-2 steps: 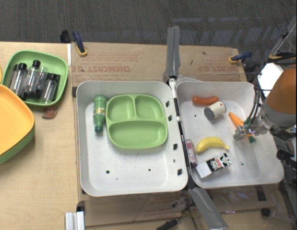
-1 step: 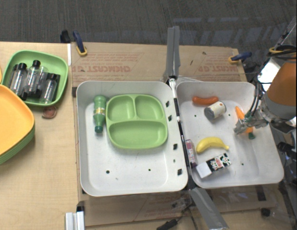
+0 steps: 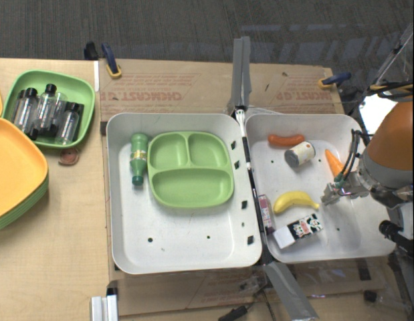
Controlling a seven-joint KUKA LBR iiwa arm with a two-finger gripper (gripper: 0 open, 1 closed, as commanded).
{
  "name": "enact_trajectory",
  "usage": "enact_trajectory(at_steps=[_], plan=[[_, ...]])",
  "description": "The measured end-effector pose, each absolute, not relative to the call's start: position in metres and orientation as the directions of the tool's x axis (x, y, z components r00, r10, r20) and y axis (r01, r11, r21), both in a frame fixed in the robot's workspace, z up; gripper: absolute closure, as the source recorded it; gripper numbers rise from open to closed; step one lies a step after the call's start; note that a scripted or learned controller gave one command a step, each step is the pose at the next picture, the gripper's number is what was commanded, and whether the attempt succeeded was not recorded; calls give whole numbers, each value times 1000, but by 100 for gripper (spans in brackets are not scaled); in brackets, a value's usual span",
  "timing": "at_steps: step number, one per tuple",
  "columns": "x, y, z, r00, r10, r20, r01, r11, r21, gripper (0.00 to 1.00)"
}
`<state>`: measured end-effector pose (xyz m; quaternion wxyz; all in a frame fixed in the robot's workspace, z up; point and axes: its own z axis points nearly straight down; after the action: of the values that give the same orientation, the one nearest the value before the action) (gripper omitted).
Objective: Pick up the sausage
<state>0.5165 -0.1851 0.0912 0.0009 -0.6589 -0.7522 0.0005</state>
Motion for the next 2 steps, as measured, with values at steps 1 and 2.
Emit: enact_trajectory(at_steps=[1,2], plan=[[478,-222,91,106,994,1,994,-106,-3,100],[477,-163,109,207,978,1,978,-207,-4,100]])
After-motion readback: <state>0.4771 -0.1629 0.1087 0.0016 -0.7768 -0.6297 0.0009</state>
